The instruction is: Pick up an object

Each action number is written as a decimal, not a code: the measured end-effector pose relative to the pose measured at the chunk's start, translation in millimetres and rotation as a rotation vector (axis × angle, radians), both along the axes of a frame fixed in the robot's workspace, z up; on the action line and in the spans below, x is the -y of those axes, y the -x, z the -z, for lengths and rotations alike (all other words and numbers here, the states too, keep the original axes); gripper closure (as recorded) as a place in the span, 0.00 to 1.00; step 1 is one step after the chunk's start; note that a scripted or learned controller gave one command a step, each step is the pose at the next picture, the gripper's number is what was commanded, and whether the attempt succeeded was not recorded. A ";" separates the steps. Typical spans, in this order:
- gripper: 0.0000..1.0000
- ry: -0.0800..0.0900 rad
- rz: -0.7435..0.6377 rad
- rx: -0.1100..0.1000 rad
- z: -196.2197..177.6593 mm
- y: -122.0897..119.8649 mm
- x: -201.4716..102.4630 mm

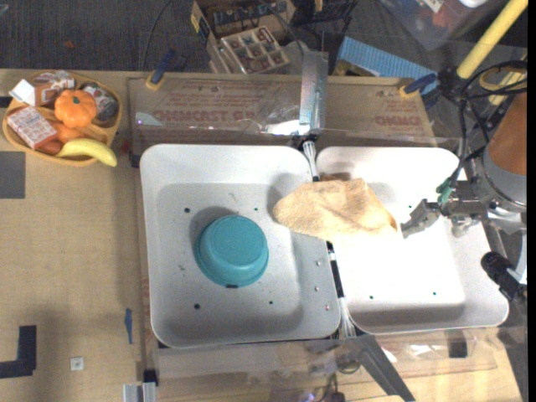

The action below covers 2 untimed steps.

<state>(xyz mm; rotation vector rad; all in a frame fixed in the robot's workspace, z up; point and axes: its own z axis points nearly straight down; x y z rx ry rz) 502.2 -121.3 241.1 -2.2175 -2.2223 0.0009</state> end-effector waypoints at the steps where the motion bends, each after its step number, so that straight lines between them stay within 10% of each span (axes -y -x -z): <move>1: 0.00 -0.001 0.043 -0.001 -4.1 23.3 1.3; 2: 0.00 0.002 -0.088 0.005 -4.2 -39.0 -55.9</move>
